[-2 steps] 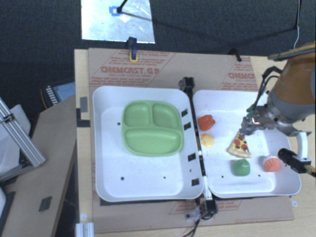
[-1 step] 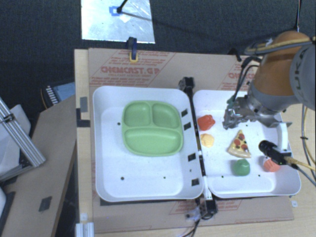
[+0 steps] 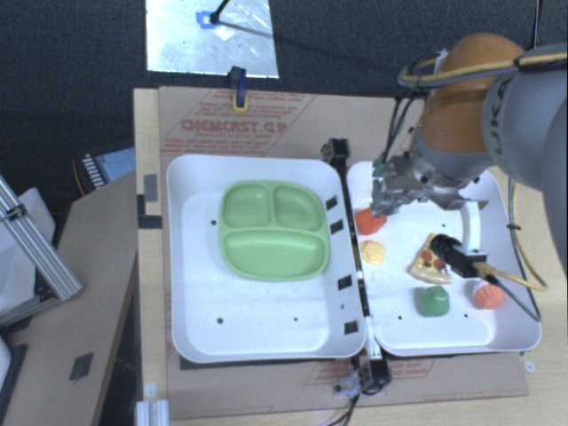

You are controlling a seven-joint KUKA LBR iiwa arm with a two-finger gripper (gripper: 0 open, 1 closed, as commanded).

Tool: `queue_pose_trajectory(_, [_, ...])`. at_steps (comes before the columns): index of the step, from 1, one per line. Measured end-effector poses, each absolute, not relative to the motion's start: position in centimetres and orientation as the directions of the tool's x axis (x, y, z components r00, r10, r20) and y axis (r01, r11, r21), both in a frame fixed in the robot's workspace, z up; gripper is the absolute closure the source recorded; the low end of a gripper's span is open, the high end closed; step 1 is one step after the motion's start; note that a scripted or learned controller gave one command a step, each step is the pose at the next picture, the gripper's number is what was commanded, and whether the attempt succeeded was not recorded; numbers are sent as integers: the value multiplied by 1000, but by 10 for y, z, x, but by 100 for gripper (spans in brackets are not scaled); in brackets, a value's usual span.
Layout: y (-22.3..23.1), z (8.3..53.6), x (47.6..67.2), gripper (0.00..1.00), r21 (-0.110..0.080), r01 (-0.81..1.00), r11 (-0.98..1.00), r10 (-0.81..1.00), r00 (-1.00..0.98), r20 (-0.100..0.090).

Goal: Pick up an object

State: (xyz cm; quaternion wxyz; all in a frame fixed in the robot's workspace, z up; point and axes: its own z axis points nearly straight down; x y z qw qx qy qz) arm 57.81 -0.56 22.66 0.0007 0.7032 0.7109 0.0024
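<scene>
The gripper (image 3: 383,204) hangs just above an orange toy (image 3: 369,222) in the right bin (image 3: 510,327); its opening is unclear.

The grey arm (image 3: 524,105) reaches in from the right, its orange band (image 3: 466,82) sitting above the wrist. The wrist tilts downward over the right bin (image 3: 515,327), and the claw (image 3: 383,204) hangs low near that bin's left wall, toward its far end.
</scene>
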Motion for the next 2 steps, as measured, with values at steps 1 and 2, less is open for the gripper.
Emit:
queue_pose_trajectory(1, [53, 231, 584, 100, 2, 1000, 10, 1000, -10, 3])
queue_pose_trajectory(2, [109, 239, 601, 100, 3, 1000, 10, 1000, -10, 3])
